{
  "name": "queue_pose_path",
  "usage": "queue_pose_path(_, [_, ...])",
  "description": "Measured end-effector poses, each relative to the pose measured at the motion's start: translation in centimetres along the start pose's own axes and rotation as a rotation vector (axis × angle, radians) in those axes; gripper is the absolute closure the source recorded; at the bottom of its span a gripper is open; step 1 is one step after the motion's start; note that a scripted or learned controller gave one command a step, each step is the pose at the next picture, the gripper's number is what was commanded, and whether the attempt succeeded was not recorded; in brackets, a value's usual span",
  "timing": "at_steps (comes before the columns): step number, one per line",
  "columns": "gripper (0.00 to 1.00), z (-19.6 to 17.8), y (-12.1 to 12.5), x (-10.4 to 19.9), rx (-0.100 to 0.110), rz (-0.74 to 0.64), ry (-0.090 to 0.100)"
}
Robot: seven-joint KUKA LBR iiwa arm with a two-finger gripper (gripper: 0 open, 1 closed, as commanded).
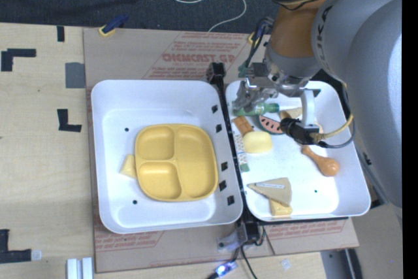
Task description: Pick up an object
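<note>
Camera view, single moment, near to far.

Right bin [353, 196], near edge: you have a tan sandwich wedge [272, 188] lying flat, with a small yellow block [281, 208] touching its near side. Both sit apart from the crowd, so you could reach them without knocking anything.

Mid right bin: an orange-brown drumstick [321, 162] lies toward the right wall. A pale yellow lump [258, 142] sits near the left wall.

Far half of the right bin: an orange stick [243, 124], a watermelon slice [272, 125] and a green piece [268, 108] are bunched together, touching or nearly so. The gripper [256, 99] is low over this bunch, close to the bin's far left corner, wrist tilted in from the right. That placement suggests the pick is aimed at one of these crowded pieces, probably the green piece or the orange stick; which one, you cannot tell.

Note that the open-or-closed state of the gripper cannot be read, since the tool body and the clutter mask it. Nothing is visibly held.

Left bin [104, 140]: a yellow divided plate [176, 162] lies flat at centre, with a pale yellow wedge [127, 166] tucked against its left rim. Neither is near the arm.

Judgement: the pick is not yet done. The risk is a graze off a neighbour or off the left wall.
</note>
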State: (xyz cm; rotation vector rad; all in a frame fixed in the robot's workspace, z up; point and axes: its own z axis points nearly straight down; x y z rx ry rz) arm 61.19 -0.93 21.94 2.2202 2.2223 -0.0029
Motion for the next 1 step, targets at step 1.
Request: queue_pose_path(1, [1.0,0.51,-0.12,0.67,0.001,0.0,0.0])
